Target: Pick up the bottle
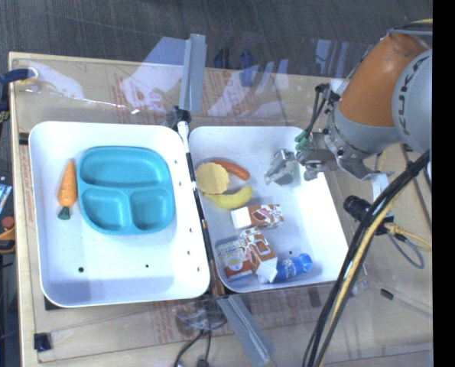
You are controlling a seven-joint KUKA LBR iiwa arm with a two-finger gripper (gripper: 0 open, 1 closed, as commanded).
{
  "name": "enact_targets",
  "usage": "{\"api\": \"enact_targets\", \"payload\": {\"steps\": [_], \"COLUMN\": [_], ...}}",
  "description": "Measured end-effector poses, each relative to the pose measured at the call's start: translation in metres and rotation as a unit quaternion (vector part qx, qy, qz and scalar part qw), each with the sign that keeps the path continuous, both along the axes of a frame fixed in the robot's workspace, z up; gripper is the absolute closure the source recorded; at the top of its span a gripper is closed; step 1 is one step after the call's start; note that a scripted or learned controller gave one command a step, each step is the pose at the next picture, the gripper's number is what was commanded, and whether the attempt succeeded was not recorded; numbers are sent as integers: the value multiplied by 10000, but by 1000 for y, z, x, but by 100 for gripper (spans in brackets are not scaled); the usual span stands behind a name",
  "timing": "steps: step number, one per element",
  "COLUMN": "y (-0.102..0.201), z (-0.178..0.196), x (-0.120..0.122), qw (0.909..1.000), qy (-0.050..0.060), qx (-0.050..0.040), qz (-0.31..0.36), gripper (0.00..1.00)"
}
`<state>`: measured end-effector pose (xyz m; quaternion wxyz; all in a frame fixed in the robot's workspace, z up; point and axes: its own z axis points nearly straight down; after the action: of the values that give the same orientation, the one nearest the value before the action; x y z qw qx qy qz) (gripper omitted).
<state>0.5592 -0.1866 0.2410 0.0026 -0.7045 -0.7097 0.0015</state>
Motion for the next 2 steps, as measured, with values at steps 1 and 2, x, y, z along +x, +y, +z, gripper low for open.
{"api": "enact_targets", "payload": {"steps": [1,2], "y": [19,55], "z": [-130,-150], "x": [50,31], "qw": [9997,10000], "qy": [3,-1], "qx": [-2,-5], "qz": [-226,78], "gripper": [0,0]}}
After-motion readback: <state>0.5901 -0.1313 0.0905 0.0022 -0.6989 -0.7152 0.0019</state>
